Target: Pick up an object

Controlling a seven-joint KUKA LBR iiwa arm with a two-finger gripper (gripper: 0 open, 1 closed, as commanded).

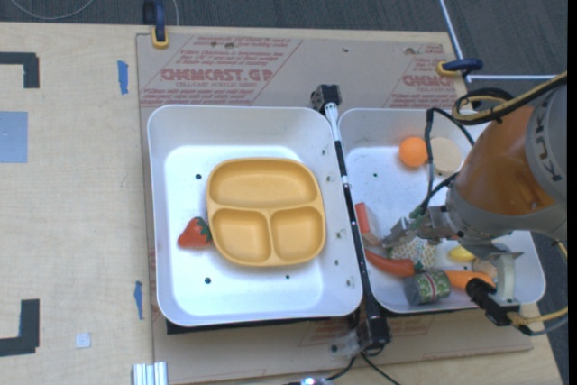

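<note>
In the right bin [388, 167], my gripper [403, 237] hangs low over a cluster of toys near the front. Right under it lie a speckled pale item [417, 252] and a long red-orange pepper [389, 265]. A green can [426, 287], an orange carrot [470, 280] and a small yellow piece [461, 255] sit just to the right, partly under the wrist. A red strip [361, 217] lies by the bin's left wall. An orange ball [412, 151] and a cream disc [444, 155] rest at the back. I see nothing lifted off the bin floor.
The left bin [171, 185] holds a yellow three-part plate [266, 210] with a red strawberry [193, 233] beside its left edge. The grey and orange arm [509, 176] covers the right bin's right side. A black clip [325, 96] sits where the bins meet at the back.
</note>
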